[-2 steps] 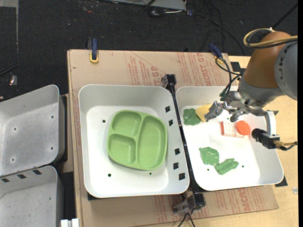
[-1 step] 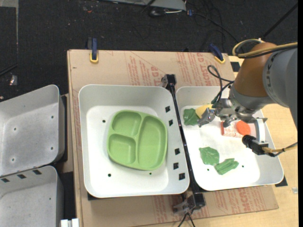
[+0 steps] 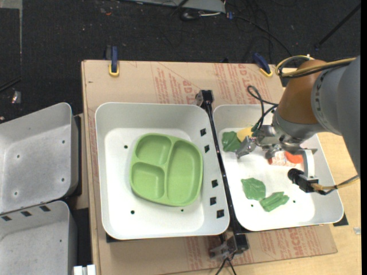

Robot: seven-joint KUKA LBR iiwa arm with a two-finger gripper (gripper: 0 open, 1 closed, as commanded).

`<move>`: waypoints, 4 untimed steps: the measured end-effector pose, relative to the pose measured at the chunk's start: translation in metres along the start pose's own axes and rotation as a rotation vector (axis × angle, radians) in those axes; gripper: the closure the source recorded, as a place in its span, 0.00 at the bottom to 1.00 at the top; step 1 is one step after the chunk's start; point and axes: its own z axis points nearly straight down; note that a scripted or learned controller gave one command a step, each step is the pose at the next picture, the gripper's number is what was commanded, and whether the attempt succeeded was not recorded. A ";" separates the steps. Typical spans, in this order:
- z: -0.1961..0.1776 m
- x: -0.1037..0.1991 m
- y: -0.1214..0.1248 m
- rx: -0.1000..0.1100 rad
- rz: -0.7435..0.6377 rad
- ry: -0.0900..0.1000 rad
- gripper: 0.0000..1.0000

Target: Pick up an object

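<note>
On dark floor with cables: brown bench [image 3: 160, 79], two clamps at its far edge. Left bin [image 3: 109, 153]: one green divided plate [image 3: 167, 169]. Right bin [image 3: 321, 211]: green pieces [image 3: 253, 188], [image 3: 273, 201], [image 3: 231, 140], a yellow item [image 3: 245, 133], a red-white item [image 3: 279, 158]. End effector [image 3: 248, 149] low in right bin beside the far green piece; finger state cannot be told.

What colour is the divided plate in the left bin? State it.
Light green; the divided plate shows plainly in the camera view.
</note>
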 end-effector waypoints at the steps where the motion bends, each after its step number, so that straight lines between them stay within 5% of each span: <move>1: -0.012 0.000 0.001 -0.004 0.001 -0.001 1.00; 4: -0.129 -0.003 0.002 -0.006 -0.003 -0.001 1.00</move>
